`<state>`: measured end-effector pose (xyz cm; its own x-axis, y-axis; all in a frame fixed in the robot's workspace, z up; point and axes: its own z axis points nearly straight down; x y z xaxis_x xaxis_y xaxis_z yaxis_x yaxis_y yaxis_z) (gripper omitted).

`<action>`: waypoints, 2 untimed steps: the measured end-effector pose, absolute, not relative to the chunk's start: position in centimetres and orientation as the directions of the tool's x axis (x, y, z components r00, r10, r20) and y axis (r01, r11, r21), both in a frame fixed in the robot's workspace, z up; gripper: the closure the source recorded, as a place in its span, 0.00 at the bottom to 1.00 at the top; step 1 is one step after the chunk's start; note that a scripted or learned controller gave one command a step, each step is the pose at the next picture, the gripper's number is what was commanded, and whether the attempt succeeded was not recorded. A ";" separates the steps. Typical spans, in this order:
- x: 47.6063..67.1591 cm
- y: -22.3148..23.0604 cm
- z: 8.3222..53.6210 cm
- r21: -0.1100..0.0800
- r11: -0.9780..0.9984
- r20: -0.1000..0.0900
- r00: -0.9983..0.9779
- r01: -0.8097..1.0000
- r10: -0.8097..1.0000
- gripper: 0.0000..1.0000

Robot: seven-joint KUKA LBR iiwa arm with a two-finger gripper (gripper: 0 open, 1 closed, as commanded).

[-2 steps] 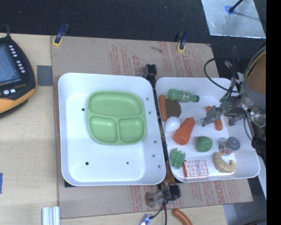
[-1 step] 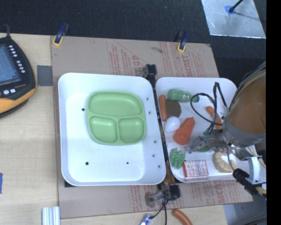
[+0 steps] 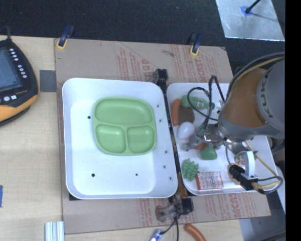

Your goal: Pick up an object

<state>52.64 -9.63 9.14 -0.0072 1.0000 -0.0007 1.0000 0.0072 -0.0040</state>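
Note:
The right bin [image 3: 190, 90] holds several small objects: an orange carrot-like piece [image 3: 175, 111], a brown item [image 3: 186, 114], a white egg [image 3: 184, 130], a green item [image 3: 208, 153], a green spiky piece [image 3: 190, 168] and a red-and-white box [image 3: 209, 180]. My gripper [image 3: 200, 139] is down in this bin, right of the egg and above the green item. The arm's grey body and orange band [image 3: 246, 104] cover the bin's right half. Whether anything sits between the fingers is hidden.
The left bin [image 3: 80, 179] holds a green divided plate [image 3: 125, 125]. A teach pendant [image 3: 7, 82] lies at the far left of the bench. Cables and clamps sit between the bins at top [image 3: 161, 76] and bottom [image 3: 173, 210].

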 end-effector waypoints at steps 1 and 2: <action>52.6 -9.8 10.1 -0.006 0.011 -0.003 -0.011 1.000 1.000 1.00; 52.6 -9.8 10.1 -0.006 0.011 -0.003 -0.011 1.000 1.000 0.00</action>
